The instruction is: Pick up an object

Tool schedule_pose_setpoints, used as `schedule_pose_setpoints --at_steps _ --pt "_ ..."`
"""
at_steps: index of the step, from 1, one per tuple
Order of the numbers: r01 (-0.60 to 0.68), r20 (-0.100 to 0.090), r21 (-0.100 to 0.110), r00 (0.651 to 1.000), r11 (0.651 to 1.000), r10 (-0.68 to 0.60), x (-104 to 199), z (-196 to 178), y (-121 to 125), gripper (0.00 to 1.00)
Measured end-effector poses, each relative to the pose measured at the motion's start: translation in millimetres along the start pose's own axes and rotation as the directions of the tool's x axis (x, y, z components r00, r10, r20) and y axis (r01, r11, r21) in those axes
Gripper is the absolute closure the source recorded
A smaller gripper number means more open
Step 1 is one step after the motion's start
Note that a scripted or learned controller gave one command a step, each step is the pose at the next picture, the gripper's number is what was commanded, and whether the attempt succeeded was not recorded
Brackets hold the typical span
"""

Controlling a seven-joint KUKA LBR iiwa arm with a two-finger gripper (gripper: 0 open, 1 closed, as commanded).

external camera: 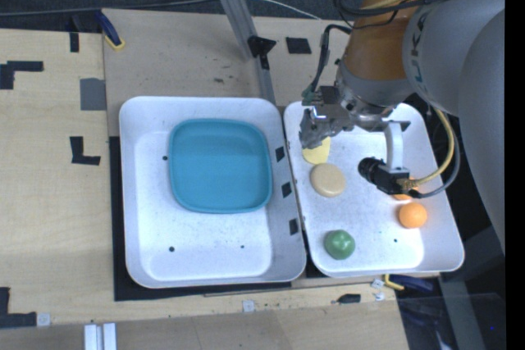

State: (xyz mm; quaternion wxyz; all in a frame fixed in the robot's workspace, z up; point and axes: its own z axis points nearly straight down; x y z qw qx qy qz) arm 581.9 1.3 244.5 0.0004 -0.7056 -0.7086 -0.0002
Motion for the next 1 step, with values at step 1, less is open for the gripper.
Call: schedule_pose_setpoints --at_steps 1 --pt "0.001 0.000 0.000 1.000 1.000 -0.001 59.4 -0.6 14.7 1.00"
